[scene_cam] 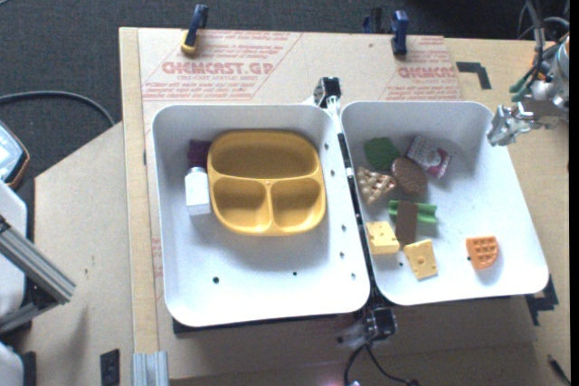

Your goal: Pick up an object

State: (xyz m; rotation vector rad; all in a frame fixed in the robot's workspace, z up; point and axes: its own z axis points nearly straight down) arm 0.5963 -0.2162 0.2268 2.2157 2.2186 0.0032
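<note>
Objects for picking crowd the right bin [507, 221], well left of and below the fingers [503, 126] at its upper-right rim, their state indiscernible; risk: waffle [482, 252] alone lies clear, the packed cheese wedges [421, 259] invite a glancing miss.

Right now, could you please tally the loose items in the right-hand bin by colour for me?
Green: 2, block and stick
Brown: 2, oval and bar
Yellow: 2, cheese wedges
Orange: 1, waffle
Tan: 1, lattice piece
Pink-white: 1, packet
Total: 9
</note>
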